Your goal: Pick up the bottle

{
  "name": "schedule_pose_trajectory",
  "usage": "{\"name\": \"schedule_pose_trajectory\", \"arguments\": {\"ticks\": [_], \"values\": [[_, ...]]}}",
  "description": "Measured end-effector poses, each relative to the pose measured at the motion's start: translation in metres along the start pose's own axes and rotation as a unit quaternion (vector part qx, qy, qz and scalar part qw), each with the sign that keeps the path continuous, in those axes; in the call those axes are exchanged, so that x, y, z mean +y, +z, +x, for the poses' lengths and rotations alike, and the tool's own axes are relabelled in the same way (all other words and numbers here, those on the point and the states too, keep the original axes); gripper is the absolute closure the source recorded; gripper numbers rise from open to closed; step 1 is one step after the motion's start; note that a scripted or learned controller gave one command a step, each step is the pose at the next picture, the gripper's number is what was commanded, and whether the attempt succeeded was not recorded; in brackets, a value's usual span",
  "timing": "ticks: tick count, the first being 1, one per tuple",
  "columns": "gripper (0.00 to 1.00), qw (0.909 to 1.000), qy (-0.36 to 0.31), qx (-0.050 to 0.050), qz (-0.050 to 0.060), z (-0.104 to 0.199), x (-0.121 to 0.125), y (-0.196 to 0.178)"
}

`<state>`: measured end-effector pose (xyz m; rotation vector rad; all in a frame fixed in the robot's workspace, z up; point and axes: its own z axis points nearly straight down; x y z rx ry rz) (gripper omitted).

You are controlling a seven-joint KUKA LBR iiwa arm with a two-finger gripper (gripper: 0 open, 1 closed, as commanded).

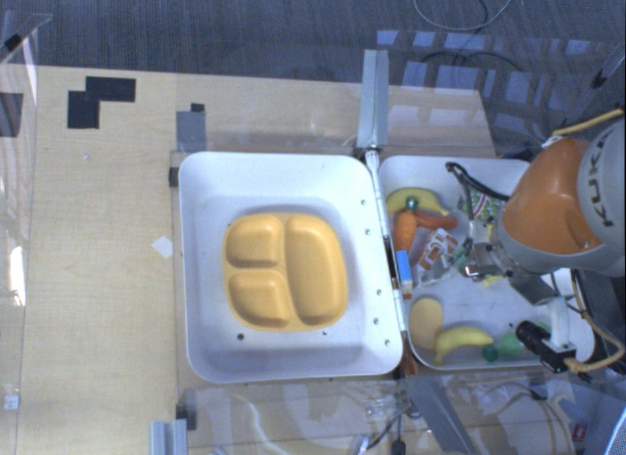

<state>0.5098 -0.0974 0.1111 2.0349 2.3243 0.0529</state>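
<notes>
What I take for the bottle [511, 345] is a small green body with a black end, lying on its side at the front right of the right bin [509, 171], beside a yellow banana [460, 340]. It is partly hidden by the arm's cabling. My gripper [471, 257] is low over the middle of the right bin, under the orange wrist band [550, 204]. It hangs above a red-and-white packet [436, 246], well behind and left of the bottle. I see nothing held in it.
The left bin [205, 345] holds a yellow divided plate [286, 269]. The right bin also has an orange carrot [428, 219], a yellow-green fruit [411, 199], a tan round piece [425, 318] and a blue-white item [402, 267] at its left wall.
</notes>
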Motion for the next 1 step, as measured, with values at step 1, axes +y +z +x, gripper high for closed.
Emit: {"name": "schedule_pose_trajectory", "arguments": {"ticks": [1], "values": [[0.00,0.9999,-0.011,0.003,0.006,-0.0034,0.0732,0.0057]]}}
